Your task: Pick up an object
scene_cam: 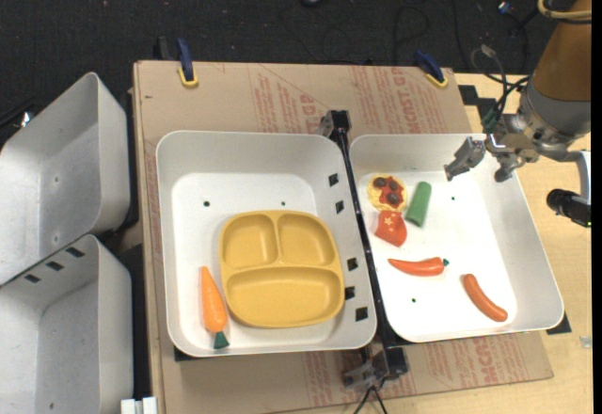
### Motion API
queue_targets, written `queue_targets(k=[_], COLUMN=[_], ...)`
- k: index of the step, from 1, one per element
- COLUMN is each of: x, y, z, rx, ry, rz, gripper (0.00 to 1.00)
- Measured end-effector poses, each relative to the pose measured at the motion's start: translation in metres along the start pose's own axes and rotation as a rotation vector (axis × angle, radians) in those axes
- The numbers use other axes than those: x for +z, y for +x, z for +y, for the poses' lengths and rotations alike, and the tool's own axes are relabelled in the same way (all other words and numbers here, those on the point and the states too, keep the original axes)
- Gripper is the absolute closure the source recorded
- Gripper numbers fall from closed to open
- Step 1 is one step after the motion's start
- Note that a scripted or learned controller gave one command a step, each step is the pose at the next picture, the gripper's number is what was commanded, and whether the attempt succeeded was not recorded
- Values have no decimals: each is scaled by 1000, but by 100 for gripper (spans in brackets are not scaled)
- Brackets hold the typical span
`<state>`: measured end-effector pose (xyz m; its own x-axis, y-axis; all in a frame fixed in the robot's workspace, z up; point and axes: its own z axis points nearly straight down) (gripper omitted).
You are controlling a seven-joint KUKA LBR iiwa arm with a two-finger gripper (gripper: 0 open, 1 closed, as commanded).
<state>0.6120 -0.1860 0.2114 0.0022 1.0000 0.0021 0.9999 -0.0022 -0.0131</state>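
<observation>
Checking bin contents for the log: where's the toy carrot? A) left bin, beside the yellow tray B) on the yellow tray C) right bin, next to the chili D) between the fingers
A: the carrot lies on the left bin floor just off the left edge of the yellow divided tray, with the gripper over the right bin's upper rim.

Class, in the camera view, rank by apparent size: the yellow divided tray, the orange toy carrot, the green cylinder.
1. Yellow divided plastic tray, by far the largest.
2. Orange toy carrot.
3. Green cylinder, somewhat smaller than the carrot.
</observation>
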Motion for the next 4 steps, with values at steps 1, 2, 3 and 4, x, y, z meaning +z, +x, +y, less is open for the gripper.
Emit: queue_targets(k=[1,2,3,4], x=[-8,48,111,119], y=[0,7,6,6], z=[3,11,14,14], rx=[-3,-6,-3,-3], ry=[-13,-9,-10,-12], rz=[-3,-2,-2,-3], gripper=[0,0,0,0])
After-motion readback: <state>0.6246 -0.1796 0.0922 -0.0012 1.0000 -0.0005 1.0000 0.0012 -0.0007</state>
